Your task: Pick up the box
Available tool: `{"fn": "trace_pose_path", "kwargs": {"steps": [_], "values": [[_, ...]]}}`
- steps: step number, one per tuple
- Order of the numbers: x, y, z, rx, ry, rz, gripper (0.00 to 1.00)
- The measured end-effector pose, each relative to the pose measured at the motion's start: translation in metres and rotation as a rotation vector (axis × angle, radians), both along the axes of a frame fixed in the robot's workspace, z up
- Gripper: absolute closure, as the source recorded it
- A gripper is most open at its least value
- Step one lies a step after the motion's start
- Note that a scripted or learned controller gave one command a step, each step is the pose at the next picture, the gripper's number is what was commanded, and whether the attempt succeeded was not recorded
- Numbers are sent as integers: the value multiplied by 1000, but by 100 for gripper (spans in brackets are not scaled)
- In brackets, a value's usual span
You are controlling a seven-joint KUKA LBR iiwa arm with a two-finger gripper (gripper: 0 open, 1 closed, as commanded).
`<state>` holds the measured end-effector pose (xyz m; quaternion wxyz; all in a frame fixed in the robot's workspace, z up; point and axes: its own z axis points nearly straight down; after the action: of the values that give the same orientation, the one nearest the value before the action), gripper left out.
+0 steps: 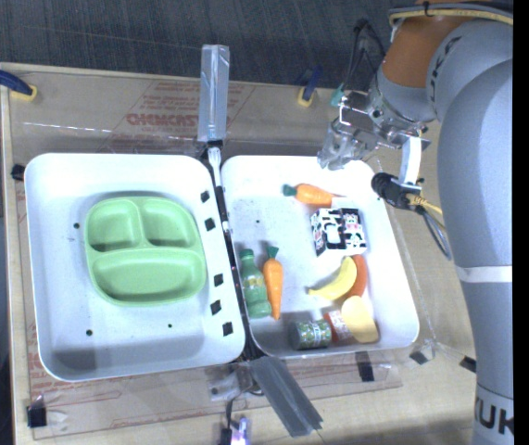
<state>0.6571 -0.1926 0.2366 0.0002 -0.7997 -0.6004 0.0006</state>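
White bins sit side by side on the bench. The left bin (51, 341) holds a green divided tray (144, 248). The right bin (398, 295) holds the black-and-white patterned box (339, 229), lying flat between a carrot (312, 194) and a banana (338, 280); a second carrot (272, 284) lies near a green bottle (253, 286). The gripper (346, 145) hangs above the bin's far edge, apart from the box; whether it is open or closed cannot be told.

My arm (472, 156) is reaching in from the right, wrist bending down, gripper (338, 151) hanging low, finger spacing unclear.
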Motion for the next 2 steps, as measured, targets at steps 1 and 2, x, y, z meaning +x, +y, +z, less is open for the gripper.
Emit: {"fn": "trace_pose_path", "kwargs": {"steps": [1, 2], "values": [[-20, 30, -4, 2, 8, -293, 100], [-22, 59, 3, 0, 5, -630, 100]]}}
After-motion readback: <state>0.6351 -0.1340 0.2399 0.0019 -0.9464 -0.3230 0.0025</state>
